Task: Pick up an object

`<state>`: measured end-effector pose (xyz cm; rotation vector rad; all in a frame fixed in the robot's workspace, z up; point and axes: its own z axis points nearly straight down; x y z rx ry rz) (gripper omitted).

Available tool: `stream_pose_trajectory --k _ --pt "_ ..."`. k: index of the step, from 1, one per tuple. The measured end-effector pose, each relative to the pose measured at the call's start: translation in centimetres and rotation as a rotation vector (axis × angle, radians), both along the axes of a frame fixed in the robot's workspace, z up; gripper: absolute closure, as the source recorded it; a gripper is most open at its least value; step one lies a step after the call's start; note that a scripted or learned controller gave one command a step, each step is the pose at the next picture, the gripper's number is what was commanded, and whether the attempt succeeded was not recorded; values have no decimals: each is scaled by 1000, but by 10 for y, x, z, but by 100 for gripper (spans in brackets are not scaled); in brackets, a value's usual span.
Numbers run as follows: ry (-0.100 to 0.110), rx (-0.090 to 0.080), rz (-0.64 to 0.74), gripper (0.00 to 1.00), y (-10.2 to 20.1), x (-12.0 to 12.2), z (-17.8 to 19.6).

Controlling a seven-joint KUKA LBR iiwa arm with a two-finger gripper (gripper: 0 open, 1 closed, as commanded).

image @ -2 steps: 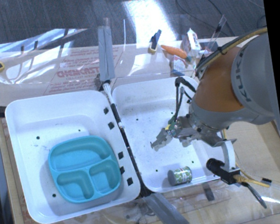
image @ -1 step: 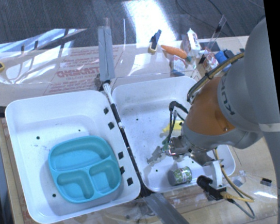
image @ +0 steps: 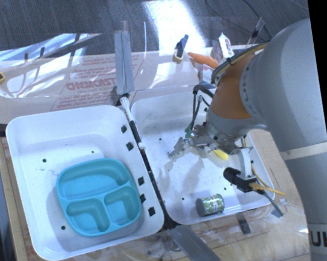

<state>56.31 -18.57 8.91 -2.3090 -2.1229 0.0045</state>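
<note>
Surface (image: 6, 199): a pale bench seen from above at a slant, with a clear plastic sheet (image: 82, 78) bearing red lettering across its far side.
Bins: two shallow white bins side by side; the left bin (image: 14, 131) and the right bin (image: 178, 185) meet along a dark seam.
Left bin: a blue tray (image: 97, 197) with three compartments lies flat in the near half.
Arm (image: 277, 79): grey with an orange band, reaching in from the right over the right bin.
Gripper (image: 178, 146): low over the middle of the right bin, pointing toward the seam.
Fingers (image: 174, 151): spread apart, with nothing between them.
Can (image: 210, 205): a small green-labelled can on the right bin's floor, just beside the near wall.
Can relative to fingers: apart from them, nearer the camera and a little to the right of their tips, with bare white floor between.
Can orientation: on its side, long axis running left to right along the near wall, its metal end facing left toward the seam.
</note>
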Motion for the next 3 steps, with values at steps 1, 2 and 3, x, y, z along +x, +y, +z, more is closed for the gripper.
stream_pose_trajectory --k 1,2,3 --pt "1 1 58 0 24 -86 0" --pt "6 2 60 100 23 -86 7" --pt "5 2 60 0 23 -86 7"
